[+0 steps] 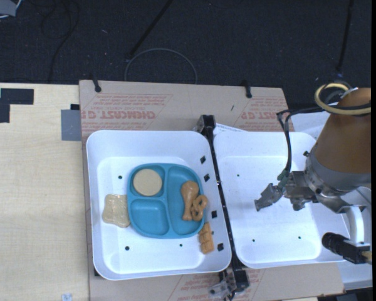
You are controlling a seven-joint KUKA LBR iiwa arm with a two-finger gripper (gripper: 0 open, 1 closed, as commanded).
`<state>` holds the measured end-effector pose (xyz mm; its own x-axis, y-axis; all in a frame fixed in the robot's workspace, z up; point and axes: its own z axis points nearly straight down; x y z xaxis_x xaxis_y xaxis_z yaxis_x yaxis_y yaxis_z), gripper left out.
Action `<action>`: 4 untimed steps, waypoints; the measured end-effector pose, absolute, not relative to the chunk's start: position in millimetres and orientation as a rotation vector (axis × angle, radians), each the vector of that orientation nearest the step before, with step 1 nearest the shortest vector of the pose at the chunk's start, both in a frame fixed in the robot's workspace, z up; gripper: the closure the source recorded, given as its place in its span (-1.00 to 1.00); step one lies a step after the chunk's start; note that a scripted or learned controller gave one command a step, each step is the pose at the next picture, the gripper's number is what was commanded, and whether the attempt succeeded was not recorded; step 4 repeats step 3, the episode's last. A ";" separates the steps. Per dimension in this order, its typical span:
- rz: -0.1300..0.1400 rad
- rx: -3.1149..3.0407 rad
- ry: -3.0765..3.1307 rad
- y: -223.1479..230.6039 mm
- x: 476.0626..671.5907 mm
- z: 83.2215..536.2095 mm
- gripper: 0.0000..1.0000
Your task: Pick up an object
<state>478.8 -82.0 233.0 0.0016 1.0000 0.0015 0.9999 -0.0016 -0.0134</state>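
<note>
Beside blue tray [151, 221]: scattered toy food [116, 210]

Two bins sit side by side on the counter [31, 168]. The left bin [106, 149] holds a divided tray [151, 221]. A round piece [146, 182] lies in the tray's rear-left compartment, a pretzel-like piece [193, 200] in its right compartment. A flat piece [116, 210] lies left of the tray, touching its edge; a small piece [205, 238] lies at its front-right corner. The end effector [266, 199] hangs over the right bin [263, 243].
</note>
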 end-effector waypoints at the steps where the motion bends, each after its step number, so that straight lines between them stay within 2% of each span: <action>1: 0.002 -2.220 -2.221 -82.3 481.0 238.1 -1.00; 2: 0.008 -2.215 -2.217 -78.8 482.6 193.9 -1.00; 3: 0.008 -2.216 -2.215 -82.7 475.5 147.2 -1.00; 4: 0.008 -2.216 -2.215 -82.7 475.5 147.2 -1.00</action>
